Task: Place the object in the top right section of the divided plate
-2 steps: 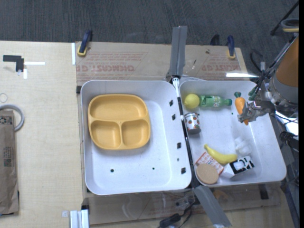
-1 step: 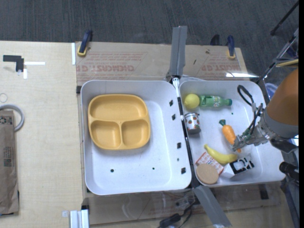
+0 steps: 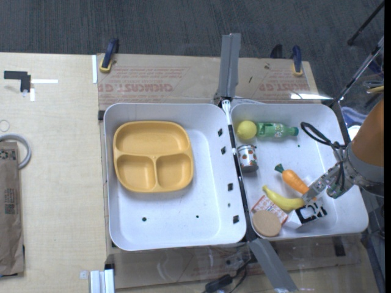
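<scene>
The smooth yellow divided plate (image 3: 153, 156) sits in the left bin (image 3: 171, 231). In the right bin (image 3: 348, 224), the jaws (image 3: 317, 188) hang beside the curved banana (image 3: 282, 199) and carrot (image 3: 292, 179); I cannot tell their spread.

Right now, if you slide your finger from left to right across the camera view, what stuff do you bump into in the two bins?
Yellow divided plate → small can → green bottle → carrot → gripper.
</scene>
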Action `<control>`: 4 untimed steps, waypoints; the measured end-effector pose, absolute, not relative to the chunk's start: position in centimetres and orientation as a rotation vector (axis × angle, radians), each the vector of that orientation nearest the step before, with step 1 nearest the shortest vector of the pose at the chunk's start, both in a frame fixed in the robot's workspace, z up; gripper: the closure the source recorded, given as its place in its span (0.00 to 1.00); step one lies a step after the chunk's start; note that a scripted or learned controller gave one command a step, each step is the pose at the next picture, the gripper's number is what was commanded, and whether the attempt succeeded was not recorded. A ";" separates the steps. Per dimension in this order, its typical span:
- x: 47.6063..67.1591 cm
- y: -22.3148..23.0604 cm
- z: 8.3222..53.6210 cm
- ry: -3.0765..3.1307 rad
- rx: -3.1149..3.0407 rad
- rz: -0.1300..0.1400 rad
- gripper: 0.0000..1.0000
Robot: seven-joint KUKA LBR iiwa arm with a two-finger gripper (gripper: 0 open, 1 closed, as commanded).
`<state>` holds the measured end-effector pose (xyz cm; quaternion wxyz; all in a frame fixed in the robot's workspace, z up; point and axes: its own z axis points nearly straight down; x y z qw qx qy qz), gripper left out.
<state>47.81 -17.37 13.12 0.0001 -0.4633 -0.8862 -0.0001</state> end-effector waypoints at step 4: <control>47.8 -4.3 23.7 -1.187 -2.909 0.007 1.00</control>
